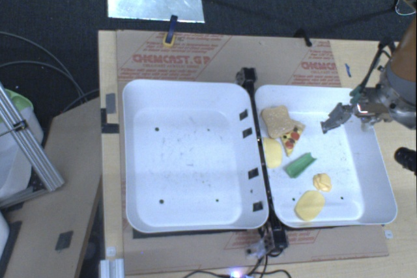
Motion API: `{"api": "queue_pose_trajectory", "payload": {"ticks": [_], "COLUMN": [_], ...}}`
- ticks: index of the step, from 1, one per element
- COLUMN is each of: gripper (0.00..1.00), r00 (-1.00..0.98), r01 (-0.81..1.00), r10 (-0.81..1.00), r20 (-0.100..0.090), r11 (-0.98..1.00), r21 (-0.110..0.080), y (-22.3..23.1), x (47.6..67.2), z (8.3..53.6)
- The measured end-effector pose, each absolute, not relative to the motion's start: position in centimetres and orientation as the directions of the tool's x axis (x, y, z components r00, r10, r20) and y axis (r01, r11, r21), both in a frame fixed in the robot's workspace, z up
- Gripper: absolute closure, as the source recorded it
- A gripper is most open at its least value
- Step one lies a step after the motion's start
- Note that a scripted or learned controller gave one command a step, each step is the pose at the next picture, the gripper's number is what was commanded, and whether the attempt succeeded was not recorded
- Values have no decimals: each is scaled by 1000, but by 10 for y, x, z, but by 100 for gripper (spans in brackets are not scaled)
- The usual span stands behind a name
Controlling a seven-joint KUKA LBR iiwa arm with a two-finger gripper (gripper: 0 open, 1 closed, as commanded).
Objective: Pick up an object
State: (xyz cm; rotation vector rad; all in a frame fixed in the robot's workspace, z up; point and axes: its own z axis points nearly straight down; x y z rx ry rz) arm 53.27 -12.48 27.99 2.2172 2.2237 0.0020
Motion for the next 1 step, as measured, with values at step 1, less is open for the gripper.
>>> {"api": "queue_pose_trajectory", "payload": {"ticks": [1], "gripper": [0], "r00": [8], "r01": [1000], "r10": [1000], "r20": [-2], "r11": [-8], "r21": [-5], "y": [-205], "x": [492], "z": [212]}}
